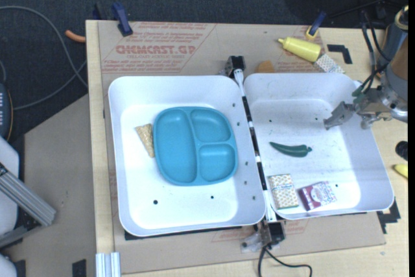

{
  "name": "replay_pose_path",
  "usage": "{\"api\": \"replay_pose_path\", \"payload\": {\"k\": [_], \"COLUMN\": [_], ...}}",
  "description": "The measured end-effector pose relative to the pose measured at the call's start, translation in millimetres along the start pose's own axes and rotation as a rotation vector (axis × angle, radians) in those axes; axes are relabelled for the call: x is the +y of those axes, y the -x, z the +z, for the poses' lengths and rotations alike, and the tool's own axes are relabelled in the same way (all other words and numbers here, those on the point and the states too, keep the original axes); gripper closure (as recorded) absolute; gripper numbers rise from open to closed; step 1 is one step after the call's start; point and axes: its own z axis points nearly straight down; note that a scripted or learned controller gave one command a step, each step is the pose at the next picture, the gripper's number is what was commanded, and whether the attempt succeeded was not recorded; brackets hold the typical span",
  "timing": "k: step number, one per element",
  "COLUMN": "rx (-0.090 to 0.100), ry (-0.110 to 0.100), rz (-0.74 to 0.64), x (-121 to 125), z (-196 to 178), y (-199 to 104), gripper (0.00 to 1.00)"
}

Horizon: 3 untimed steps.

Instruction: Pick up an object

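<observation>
Pepper [291, 149]: dark green, slim, curved, lying in right bin [363, 201].
Gripper [353, 115]: above bin's far right, fingers spread, holding nothing.

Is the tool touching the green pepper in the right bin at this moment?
Apart. The camera view shows the tool above the right bin, with bare white floor between it and the green pepper.

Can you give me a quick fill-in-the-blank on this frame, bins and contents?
1. The blue tray lies in the ____ bin.
2. The pepper in the right bin is ____ in colour.
3. The tray has ____ compartments.
4. The claw hovers over the ____ bin.

Missing words: left; green; three; right
</observation>
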Motion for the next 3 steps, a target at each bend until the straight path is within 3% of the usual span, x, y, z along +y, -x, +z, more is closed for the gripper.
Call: {"api": "replay_pose_path", "payload": {"k": [1, 2, 3], "rx": [0.001, 0.001, 0.002], "ry": [0.002, -0.003, -0.003], "rz": [-0.002, 0.000, 0.001], "x": [61.4, 17.4, -21.3], "z": [20.3, 85.3, 103.1], "y": [-70.1, -84.6, -105.6], "gripper": [0.00, 0.00, 0.00]}}
